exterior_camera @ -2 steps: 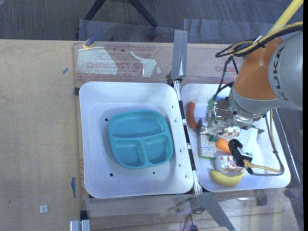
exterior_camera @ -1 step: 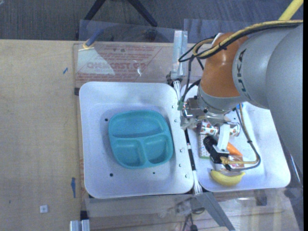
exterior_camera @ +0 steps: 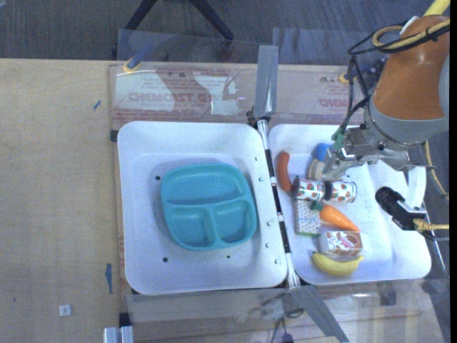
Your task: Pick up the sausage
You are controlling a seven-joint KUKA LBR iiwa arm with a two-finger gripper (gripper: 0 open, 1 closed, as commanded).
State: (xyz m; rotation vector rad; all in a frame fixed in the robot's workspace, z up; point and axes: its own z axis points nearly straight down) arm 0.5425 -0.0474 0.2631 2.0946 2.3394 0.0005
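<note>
The sausage (exterior_camera: 283, 171) is a reddish-orange link lying lengthwise along the left wall of the right bin (exterior_camera: 410, 263), with nothing on top of it. My gripper (exterior_camera: 334, 161) hangs over the upper middle of that bin, roughly a sausage-length to the right of it and not touching it. It hovers by a blue object (exterior_camera: 322, 151) and a tan piece (exterior_camera: 315, 168). Nothing can be seen held in it.
Close to the sausage in the right bin are two small printed cans (exterior_camera: 309, 190) (exterior_camera: 343, 191), a carrot (exterior_camera: 338, 217), a speckled green packet (exterior_camera: 308, 221), a small carton (exterior_camera: 341, 241) and a banana (exterior_camera: 335, 264). The left bin (exterior_camera: 136, 191) holds a teal divided plate (exterior_camera: 207, 206).
</note>
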